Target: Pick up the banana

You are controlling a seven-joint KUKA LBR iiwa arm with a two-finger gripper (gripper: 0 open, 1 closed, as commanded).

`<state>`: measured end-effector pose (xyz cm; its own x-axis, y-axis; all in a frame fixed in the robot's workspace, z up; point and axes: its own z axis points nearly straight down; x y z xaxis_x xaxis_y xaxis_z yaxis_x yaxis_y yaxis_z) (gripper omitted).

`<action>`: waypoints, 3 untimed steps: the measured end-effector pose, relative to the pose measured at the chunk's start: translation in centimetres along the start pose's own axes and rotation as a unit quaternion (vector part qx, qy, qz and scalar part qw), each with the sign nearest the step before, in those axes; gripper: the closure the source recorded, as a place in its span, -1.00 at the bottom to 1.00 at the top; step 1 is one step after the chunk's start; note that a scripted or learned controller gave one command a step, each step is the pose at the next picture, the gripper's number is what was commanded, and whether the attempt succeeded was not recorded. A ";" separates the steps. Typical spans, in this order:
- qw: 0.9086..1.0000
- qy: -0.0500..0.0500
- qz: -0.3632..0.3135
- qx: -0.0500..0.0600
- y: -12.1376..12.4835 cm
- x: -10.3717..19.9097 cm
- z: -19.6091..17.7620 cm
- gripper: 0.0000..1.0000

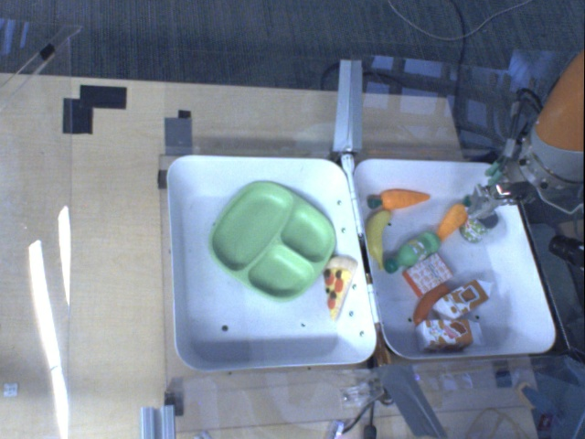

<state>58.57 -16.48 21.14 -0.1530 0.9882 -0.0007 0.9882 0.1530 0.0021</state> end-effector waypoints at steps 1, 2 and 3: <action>1.000 0.000 0.000 0.000 0.0 0.0 0.0 -1.00; 0.994 0.000 0.107 0.000 2.5 5.1 0.1 -1.00; 0.998 -0.002 0.060 -0.008 -5.4 8.4 11.3 -1.00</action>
<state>51.94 -9.02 9.81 -0.0337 0.9994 -0.0032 0.9993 0.0337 0.0181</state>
